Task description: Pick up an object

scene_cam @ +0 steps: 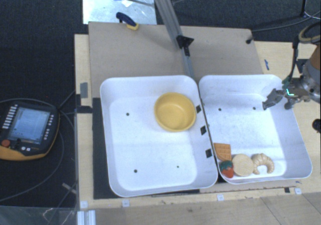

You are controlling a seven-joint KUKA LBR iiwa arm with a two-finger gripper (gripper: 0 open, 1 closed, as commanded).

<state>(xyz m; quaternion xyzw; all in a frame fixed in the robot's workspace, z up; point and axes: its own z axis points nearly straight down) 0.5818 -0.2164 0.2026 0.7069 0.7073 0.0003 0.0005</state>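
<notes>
Here, small food items cluster in right bin's [251, 88] near-left corner: cracker [222, 150], red-green piece [227, 168], round biscuit [243, 164], croissant [263, 162] — all touching or just beside each other, against near wall. Gripper [275, 99] over same bin's far-right edge, holding nothing; jaw spacing unclear. Yellow bowl [175, 111] sits alone in left bin [120, 143], toward far-right — bare floor elsewhere.

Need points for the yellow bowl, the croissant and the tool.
Yellow bowl [175, 112], camera view, middle of its inside.
Croissant [264, 162], camera view, middle of its curved body.
Tool [275, 98], camera view, at its fingertips over the right bin.
</notes>
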